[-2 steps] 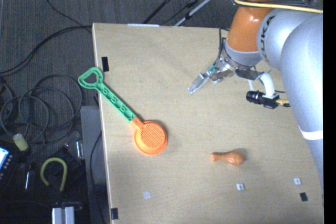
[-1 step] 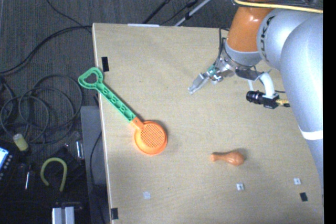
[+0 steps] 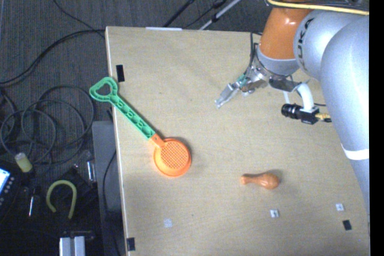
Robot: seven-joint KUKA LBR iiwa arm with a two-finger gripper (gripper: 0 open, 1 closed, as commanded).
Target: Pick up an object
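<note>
Cables (image 3: 42,111) on dark carpet (image 3: 54,15) left of the tan bench (image 3: 186,63)

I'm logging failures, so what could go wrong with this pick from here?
1. The claw hovers over bare surface, apart from both the orange-headed strainer and the small orange pear-shaped piece; closing here would likely grab nothing.
2. The strainer's green handle overhangs the board's left edge; a nudge might tip it off.

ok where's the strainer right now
The strainer lies on the bench's left side in the camera view, its green handle pointing up-left; the small orange piece sits to its right.
</note>
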